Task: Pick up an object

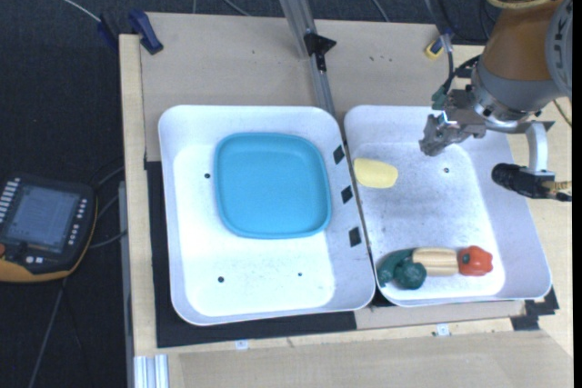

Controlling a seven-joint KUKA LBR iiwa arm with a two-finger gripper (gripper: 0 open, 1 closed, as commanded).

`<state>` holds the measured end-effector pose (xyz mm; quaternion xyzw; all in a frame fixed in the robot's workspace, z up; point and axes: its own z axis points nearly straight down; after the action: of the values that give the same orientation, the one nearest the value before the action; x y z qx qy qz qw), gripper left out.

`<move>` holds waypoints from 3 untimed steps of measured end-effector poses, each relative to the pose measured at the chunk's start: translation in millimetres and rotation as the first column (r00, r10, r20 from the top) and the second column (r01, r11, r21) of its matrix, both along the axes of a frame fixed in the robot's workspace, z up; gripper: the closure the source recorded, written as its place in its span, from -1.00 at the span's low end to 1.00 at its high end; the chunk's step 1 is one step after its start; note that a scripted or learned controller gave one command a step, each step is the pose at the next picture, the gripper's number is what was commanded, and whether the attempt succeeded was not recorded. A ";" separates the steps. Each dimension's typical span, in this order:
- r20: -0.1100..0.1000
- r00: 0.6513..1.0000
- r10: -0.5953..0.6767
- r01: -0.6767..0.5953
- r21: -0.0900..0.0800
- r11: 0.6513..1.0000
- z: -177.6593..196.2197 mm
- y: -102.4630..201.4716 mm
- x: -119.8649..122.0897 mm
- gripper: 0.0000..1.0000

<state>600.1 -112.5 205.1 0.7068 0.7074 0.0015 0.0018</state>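
Observation:
In the right bin (509,223) a pale yellow lump (375,173) lies near the left wall. Along the bin's front wall lie a dark green piece (402,272), a tan stick-shaped piece (435,262) and a red tomato-like piece (474,261), close together in a row. My gripper (438,139) hangs over the back part of the right bin, to the right of the yellow lump and apart from it. I see nothing between its fingers.
The left bin (182,195) holds a turquoise square plate (271,184). A metal post (296,4) rises at a slant behind the gap between the bins. A handheld pendant (41,223) lies off the bench at the left. Cables run across the floor behind.

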 end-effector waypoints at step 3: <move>-0.005 1.000 0.003 -0.003 0.001 1.000 42.6 111.2 20.5 1.00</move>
<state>620.6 -1.3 247.7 0.7056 0.7086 0.0002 -0.0006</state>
